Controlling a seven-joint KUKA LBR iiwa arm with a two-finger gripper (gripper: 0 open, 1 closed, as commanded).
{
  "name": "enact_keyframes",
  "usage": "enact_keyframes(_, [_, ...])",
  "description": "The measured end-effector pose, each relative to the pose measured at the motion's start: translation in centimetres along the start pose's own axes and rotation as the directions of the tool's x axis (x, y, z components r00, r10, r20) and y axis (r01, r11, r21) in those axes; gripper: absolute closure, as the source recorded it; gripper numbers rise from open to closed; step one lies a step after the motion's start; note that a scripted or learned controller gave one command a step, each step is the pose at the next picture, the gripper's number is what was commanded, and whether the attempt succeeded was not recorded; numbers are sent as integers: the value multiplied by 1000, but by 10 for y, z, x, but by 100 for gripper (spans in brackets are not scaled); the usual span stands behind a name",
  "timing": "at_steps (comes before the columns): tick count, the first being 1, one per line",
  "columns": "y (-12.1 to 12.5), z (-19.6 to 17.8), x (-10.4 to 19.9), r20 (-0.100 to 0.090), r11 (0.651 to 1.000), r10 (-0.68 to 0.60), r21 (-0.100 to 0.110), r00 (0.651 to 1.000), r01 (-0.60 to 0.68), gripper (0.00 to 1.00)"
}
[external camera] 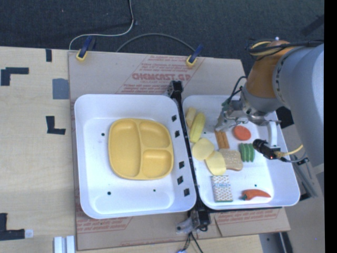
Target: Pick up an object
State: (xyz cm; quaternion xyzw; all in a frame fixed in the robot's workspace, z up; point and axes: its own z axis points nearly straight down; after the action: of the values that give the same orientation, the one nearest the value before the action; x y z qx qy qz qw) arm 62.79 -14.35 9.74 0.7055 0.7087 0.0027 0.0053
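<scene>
Nothing is lifted yet: the gripper hangs low over the far part of the right bin, just above the orange stick; whether it grips anything I cannot tell. Around it lie one corn cob, two yellow lumps, one bread slice, one red-orange round, one green piece, one packet and one red chilli. The left bin holds one yellow divided plate.
</scene>
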Motion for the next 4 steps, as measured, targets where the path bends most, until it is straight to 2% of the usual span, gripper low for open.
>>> enact_keyframes(1, [-50, -60, -31, -2, 1000, 7, 11, 1000, -7, 100])
enact_keyframes(2, [-49, -56, -28, -4, 1000, 4, 15, 1000, -4, 0])
enact_keyframes(3, [-16, 15, 14, -1, 1000, 1, 13, 1000, -1, 0])
enact_keyframes(4, [-15, 4, 13, -2, 1000, 2, 10, 1000, -2, 100])
